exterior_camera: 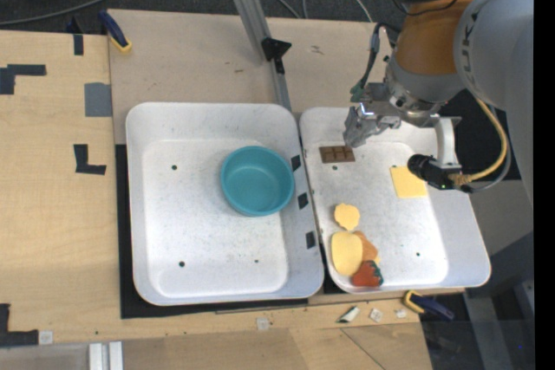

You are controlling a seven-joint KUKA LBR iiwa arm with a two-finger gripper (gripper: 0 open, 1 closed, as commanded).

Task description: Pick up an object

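Gripper (357, 134) hangs over right bin (451, 269), far-left part; finger state not discernible; brown bar (337, 155) lies just below its tip; yellow square (408, 182) to the right; yellow pieces (347, 231) and red item (368, 275) nearer; blue bowl (256, 179) in left bin (165, 273).

A teal bowl (257, 179) sits in the white left bin (156, 143), while the white right bin (451, 264) holds a brown chocolate piece (337, 154), a yellow square (408, 182), pale yellow pieces (346, 251) and a red strawberry (368, 275).
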